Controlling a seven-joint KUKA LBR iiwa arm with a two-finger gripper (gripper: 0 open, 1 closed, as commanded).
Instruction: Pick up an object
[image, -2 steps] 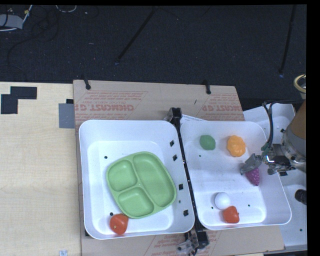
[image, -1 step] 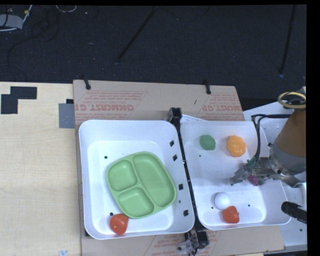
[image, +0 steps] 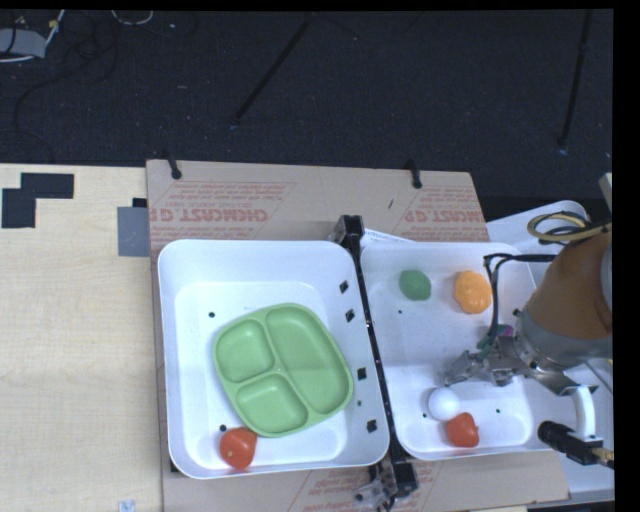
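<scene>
The arm's jaws (image: 470, 368), whose state I cannot tell, hover just beyond the white ball (image: 443, 404) in the right bin (image: 420, 445), apparently lining up a pick.

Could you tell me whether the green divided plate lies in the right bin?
No, the green divided plate lies in the left bin, beside a red tomato.

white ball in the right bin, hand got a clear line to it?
Probably yes. The hand hangs just above and right of the white ball, with nothing between them. The red object sits close beside the ball and may get nudged.
</scene>
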